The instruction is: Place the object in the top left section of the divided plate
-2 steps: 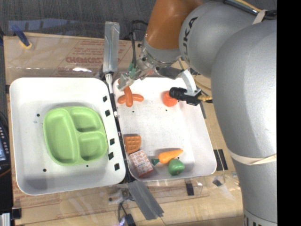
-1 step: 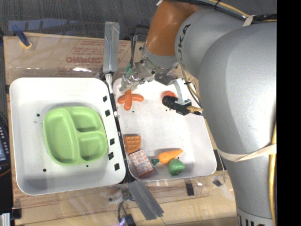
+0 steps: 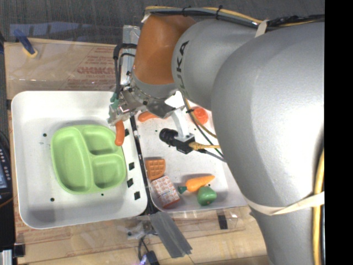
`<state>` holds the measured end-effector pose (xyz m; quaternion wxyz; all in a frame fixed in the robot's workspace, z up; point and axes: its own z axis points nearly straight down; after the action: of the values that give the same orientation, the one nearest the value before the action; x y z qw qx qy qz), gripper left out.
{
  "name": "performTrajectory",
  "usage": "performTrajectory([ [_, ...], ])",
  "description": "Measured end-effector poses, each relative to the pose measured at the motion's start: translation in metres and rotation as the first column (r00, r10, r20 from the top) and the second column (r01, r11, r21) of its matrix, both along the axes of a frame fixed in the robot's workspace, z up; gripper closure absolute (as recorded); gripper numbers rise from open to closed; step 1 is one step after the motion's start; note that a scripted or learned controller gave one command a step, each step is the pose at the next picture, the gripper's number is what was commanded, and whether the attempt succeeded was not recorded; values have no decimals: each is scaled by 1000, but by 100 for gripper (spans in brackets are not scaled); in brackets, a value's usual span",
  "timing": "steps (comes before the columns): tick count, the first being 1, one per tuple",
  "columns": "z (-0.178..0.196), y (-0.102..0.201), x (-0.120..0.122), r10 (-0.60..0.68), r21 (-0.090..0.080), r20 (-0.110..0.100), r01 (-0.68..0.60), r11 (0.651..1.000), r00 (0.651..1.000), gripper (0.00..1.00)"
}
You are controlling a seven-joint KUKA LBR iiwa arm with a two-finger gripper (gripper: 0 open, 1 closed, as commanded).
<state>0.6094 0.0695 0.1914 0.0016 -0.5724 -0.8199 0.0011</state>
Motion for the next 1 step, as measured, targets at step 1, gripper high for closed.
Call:
performTrajectory([
  [1,0,13,25,-248,-1,2,248,969,969,100],
])
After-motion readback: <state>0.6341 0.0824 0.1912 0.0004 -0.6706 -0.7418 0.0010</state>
